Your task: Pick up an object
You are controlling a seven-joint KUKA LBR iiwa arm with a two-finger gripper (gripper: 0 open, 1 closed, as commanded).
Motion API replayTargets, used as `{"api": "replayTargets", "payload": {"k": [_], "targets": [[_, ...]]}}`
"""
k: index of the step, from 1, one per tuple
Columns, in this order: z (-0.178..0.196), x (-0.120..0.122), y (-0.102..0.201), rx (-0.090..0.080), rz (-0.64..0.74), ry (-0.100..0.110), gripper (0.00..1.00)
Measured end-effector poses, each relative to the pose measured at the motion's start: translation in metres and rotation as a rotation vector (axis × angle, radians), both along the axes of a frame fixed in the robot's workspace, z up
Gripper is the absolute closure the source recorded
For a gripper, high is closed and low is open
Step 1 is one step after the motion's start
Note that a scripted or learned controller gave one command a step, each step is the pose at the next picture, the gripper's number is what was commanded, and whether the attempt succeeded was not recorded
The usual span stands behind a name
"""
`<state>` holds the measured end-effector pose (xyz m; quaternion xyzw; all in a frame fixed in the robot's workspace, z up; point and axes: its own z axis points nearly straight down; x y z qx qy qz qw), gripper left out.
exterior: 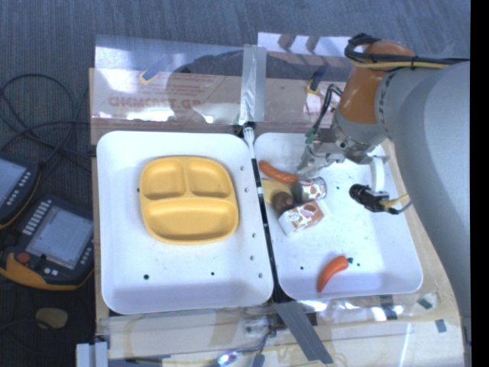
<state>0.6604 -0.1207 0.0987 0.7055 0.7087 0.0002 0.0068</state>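
Seemingly mid-approach, the tool (312, 161) hangs just above a small red-and-white can (312, 189); its grip state cannot be told. Next, it must descend squarely over the can.

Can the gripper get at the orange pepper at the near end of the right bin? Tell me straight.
Probably yes. The orange pepper lies alone on bare bin floor, apart from the clutter beneath the gripper, with nothing over it.

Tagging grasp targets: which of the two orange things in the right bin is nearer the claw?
The orange carrot-like piece by the divider, just left of the claw. The orange chilli-like piece lies apart near the front wall.
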Motion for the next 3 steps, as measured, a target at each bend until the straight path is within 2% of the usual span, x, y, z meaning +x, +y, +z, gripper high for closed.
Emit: {"api": "replayTargets", "payload": {"k": [1,2,3], "targets": [[0.000,0.000,0.000,-0.001,0.000,0.001,0.00],[-0.009,-0.054,0.003,0.005,-0.004,0.000,0.00],[0.001,-0.051,0.004,0.006,-0.004,-0.007,1.00]]}}
